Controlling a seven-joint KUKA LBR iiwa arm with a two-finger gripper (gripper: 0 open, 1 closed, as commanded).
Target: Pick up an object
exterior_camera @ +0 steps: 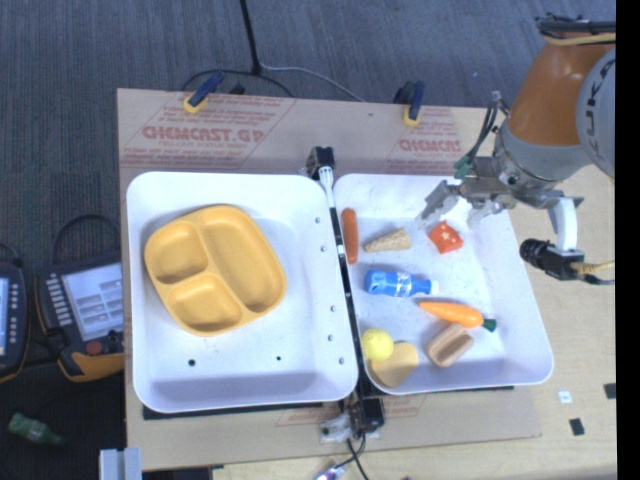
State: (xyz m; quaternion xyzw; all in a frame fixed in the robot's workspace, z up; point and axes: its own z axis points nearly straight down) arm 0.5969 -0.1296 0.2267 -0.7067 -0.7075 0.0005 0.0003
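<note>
Your end effector (455, 200) hangs with fingers spread wide and nothing between them at the upper part of the right bin (520, 298), just above the small red block (445, 237), probably lined up to pick it. The yellow divided tray (212, 266) fills the left bin (150, 368), well apart.

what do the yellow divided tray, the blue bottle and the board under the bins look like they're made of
The yellow three-compartment tray looks like moulded plastic, matte to semi-gloss: uniform colour, rounded walls, soft highlights. The small blue bottle with a white cap seems to be glossy plastic, judging by its bright sheen. The tan printed board under the white bins looks like corrugated cardboard: dull brown surface with red lettering, though its edge is too small to confirm.
</note>
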